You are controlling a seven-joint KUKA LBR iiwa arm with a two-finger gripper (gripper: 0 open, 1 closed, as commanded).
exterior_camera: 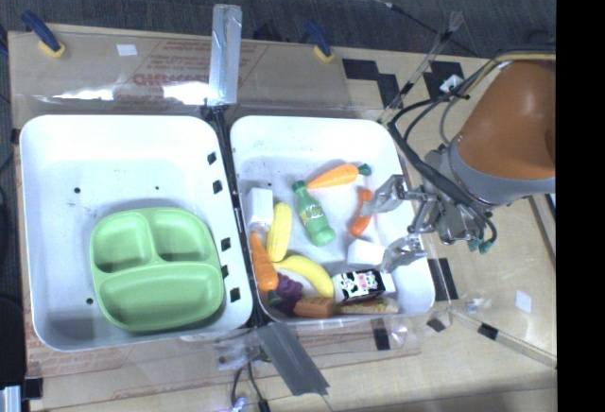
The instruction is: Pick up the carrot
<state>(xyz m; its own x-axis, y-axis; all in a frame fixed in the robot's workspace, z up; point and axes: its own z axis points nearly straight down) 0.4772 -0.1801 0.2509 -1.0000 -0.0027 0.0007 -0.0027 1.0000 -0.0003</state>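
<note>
A carrot (336,177), orange with a green top, lies near the back of the right bin (312,128). A smaller orange carrot-like piece (361,213) lies to its lower right, close to the gripper's upper finger (386,195). My gripper (393,224) hovers at the right side of this bin, open, its lower finger (401,253) near the bin's right wall. Nothing sits between the fingers.
The right bin also holds a green bottle (313,213), two bananas (280,231), an orange piece (262,265), a black-and-white carton (358,284) and a purple item (289,287). In the left bin (57,145) lies a green divided plate (156,268). Cables (425,108) trail from the arm.
</note>
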